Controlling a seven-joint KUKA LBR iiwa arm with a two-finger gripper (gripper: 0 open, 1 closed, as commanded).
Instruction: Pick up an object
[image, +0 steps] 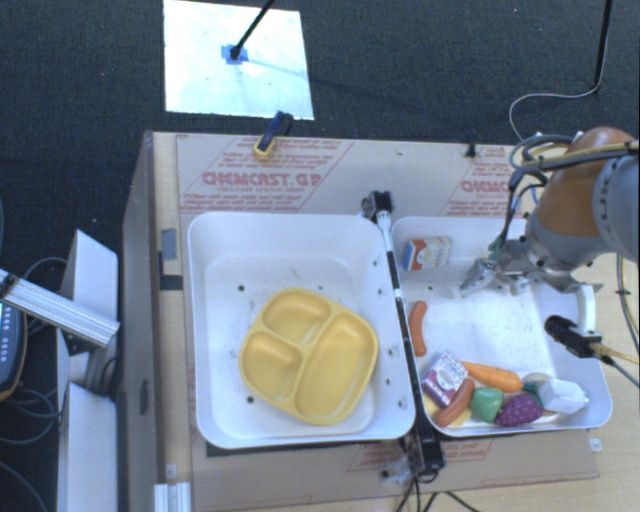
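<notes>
— What's the bench like from where you stand?

— Dark carpet all around, a pale square sheet (238, 60) lying on it up top. The bench top (300, 165) is brown board with red print, and two shallow white bins sit on it side by side, touching along the middle.

— And the arm?

— The arm (585, 195) comes in from the right, grey with the orange band, bent down over the far part of the right bin (500, 335). The gripper (492, 275) is low over bare white floor there. I can't tell from here how its tips stand, and I see nothing held in it.

— What's nearest it?

— A small carton (427, 252), white and orange, boxy, near the bin's far left corner, just to the gripper's left but apart from it. Below that a sausage (417, 327), smooth and orange-red, lies along the left wall.

— The rest?

— Heaped along the near edge: a purple-and-white packet (444, 379), glossy; a carrot (492, 376), tapered; a second sausage (457, 403) leaning under the packet; a green block (487, 403); a knobbly bunch of purple grapes (518, 409); and a white lump (563, 396) at the right end. All look like plastic toys.

— The left bin?

— The left bin (225, 250) holds a yellow tray (309, 355), smooth, rounded, with three compartments, sitting askew.
</notes>
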